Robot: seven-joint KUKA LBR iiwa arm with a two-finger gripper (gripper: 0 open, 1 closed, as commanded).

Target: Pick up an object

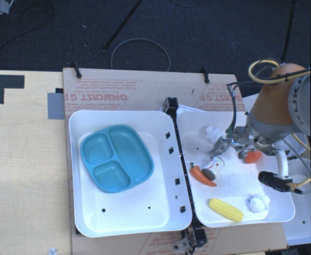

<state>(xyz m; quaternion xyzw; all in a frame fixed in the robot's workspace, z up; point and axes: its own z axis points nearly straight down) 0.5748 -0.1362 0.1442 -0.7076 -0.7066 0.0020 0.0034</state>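
Yellow corn (pixel 225 209) lies clear; we lower our gripper (pixel 217 149) squarely over the carrot (pixel 203 176), finger spread unreadable from above

- In the left bin (pixel 86 206), the blue divided plate (pixel 116 157) takes the 10 o'clock part; bare floor runs from 3 through 6 o'clock.
- The right bin (pixel 283 214) is crowded: carrot (pixel 203 176) at 9 o'clock, corn cob (pixel 225 209) at 7, white ball (pixel 258 203) at 5.
- The arm (pixel 275 102) covers its 2 o'clock corner.
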